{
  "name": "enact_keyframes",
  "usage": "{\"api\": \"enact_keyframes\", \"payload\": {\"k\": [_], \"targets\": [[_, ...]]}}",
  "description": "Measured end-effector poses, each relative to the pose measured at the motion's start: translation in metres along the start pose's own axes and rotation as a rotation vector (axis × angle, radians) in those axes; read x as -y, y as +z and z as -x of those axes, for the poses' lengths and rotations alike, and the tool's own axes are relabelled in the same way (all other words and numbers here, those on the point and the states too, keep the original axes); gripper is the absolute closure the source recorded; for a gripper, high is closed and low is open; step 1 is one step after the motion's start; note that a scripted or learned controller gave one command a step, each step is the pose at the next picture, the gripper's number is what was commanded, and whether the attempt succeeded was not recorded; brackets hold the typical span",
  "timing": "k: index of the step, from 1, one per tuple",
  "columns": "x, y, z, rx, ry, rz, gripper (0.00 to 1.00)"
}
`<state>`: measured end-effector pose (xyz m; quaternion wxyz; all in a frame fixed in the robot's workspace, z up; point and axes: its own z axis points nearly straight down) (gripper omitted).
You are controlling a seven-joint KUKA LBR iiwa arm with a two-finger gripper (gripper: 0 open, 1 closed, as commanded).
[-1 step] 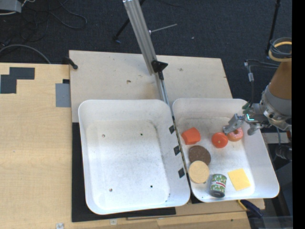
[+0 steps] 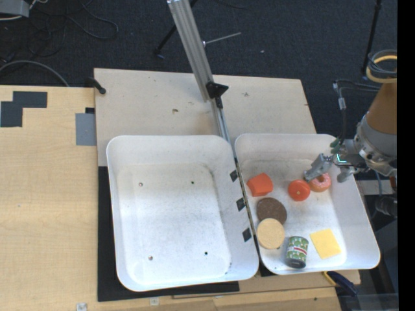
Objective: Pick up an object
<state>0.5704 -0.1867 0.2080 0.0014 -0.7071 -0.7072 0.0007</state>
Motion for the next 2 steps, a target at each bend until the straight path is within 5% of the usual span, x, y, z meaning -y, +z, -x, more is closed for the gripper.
{"api": "enact_keyframes", "payload": {"k": [2], "targets": [[0.011,0.096,-0.011,-0.002,0.002,-0.005,0.00]]}}
